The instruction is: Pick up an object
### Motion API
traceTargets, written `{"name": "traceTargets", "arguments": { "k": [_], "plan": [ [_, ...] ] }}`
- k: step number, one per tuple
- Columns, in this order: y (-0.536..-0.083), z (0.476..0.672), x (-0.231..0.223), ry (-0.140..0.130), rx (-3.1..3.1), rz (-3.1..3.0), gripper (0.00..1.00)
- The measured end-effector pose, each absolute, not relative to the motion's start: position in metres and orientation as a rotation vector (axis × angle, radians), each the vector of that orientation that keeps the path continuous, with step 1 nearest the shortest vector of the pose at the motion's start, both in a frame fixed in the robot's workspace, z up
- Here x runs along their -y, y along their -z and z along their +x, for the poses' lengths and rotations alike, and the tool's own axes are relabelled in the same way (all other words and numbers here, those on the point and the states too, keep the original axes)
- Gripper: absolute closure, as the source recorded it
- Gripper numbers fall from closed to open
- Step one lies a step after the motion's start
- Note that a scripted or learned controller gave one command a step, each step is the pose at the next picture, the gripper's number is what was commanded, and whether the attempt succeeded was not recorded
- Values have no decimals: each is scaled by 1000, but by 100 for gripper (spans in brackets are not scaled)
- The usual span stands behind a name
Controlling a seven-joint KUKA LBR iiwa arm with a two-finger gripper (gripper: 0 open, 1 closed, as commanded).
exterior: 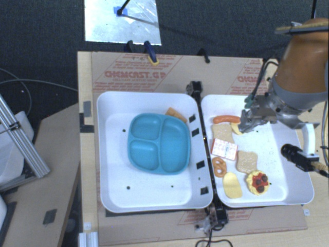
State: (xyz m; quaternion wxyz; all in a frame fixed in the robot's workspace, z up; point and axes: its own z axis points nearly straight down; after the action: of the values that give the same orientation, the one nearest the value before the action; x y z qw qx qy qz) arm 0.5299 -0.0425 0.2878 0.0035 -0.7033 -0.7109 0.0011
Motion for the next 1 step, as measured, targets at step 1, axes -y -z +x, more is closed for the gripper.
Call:
{"name": "traceTargets", "arguments": {
  "k": [1],
  "plan": [
    [-274, 486, 1, 1, 2227, -2212, 100]
  ]
}}
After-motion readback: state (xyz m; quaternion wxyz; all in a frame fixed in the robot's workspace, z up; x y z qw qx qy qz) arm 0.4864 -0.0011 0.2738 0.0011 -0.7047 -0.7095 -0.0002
